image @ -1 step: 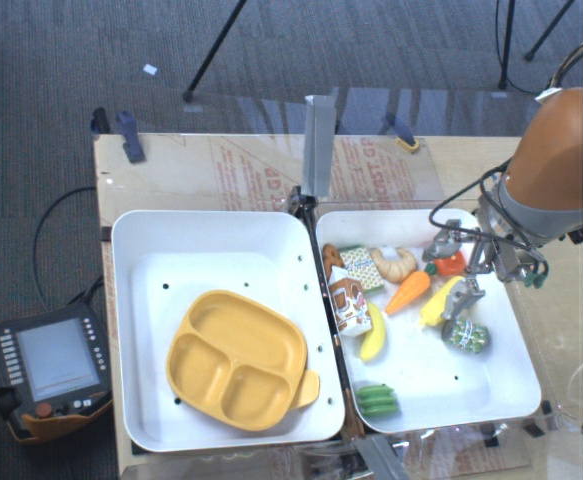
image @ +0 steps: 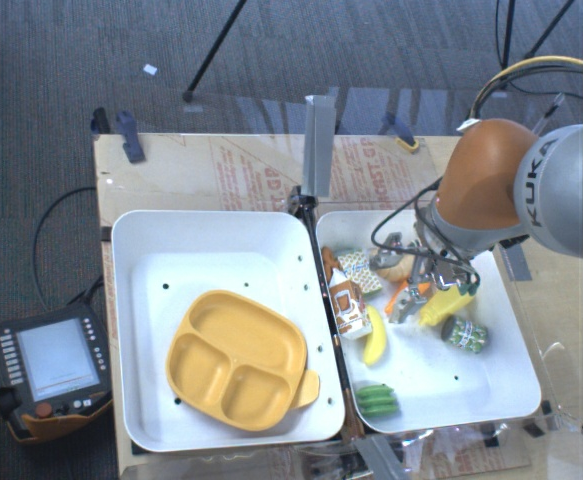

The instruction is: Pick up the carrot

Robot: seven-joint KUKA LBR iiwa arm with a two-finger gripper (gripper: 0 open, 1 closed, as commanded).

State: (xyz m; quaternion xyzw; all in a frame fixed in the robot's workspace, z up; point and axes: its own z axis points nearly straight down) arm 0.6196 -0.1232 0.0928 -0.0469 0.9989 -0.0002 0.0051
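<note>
Nearest me in the right white bin (image: 516,388) I see a green ridged toy vegetable (image: 377,400). Further up lie a yellow plastic banana (image: 374,337) and a small green-labelled can (image: 465,334). The slim orange carrot (image: 397,296) lies mid-bin beside a yellow squash-like piece (image: 443,305). My hand (image: 412,303) is low at the carrot's right; I cannot tell how it is set. The left white bin (image: 136,268) holds a yellow compartment tray (image: 237,358). Cardboard-topped bench (image: 221,173) beyond.

Glossy white plastic bins (image: 131,268), a matt yellow tray (image: 236,358), apparently plastic, on a cardboard-lined bench (image: 221,168).
</note>
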